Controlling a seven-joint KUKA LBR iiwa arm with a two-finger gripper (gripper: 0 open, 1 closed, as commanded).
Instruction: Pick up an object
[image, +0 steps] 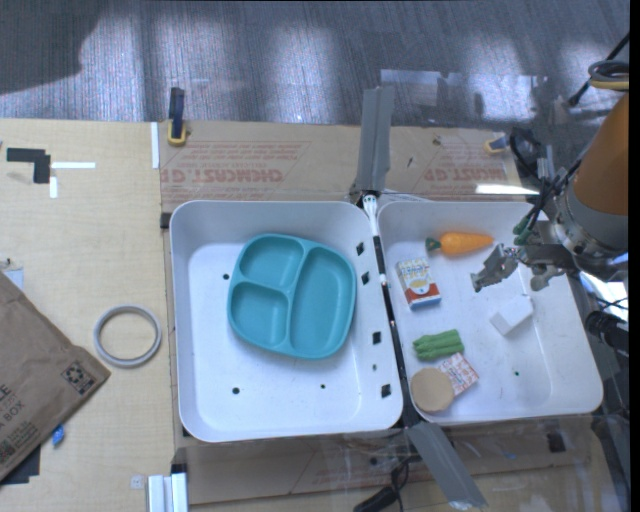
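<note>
Wooden bench (80, 250), two white bins side by side. Left bin (200, 400) has a teal tray (293, 296). Gripper (518, 268) hangs over the right bin (560, 390), fingers spread apart, nothing between them. White block (511, 320) lies just below the fingers, not touching. Carrot (463, 242) sits up-left of them, small box (418, 281) further left. Green pod (438, 344), round disc (433, 389) and a card (461, 373) lie down-left, well apart from the fingers. Tape ring (127, 334) lies on the bench.

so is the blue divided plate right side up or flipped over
Right side up. The blue divided plate lies flat in the left bin, with its three hollow compartments and raised dividers facing the camera.
</note>
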